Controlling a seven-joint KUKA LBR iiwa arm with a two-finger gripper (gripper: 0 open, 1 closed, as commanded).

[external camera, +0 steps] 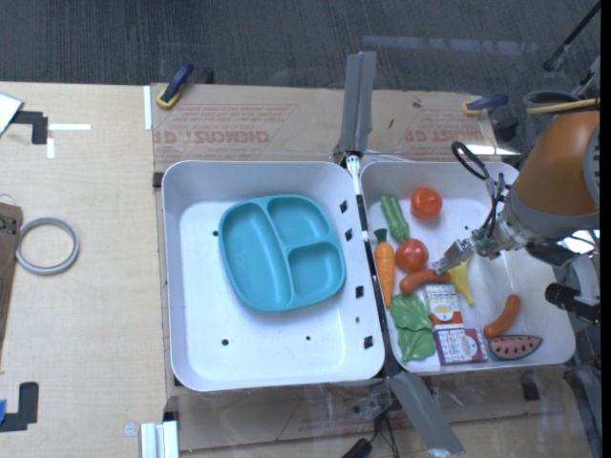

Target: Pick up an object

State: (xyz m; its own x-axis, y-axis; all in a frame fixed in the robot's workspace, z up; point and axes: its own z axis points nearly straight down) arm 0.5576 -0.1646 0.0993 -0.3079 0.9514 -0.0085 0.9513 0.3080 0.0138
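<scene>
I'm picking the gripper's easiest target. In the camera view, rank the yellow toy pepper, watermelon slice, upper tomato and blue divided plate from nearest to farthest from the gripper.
From the gripper in the right bin:
1. Yellow toy pepper, just below it.
2. Upper tomato, up-left near the bin's far wall.
3. Watermelon slice, in the bin's near right corner.
4. Blue divided plate, across in the left bin.

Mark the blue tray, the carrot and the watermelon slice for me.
blue tray (pixel 283 253), camera view, on the divider between its compartments.
carrot (pixel 385 267), camera view, mid-length of its orange body.
watermelon slice (pixel 516 346), camera view, on the red flesh.
</scene>
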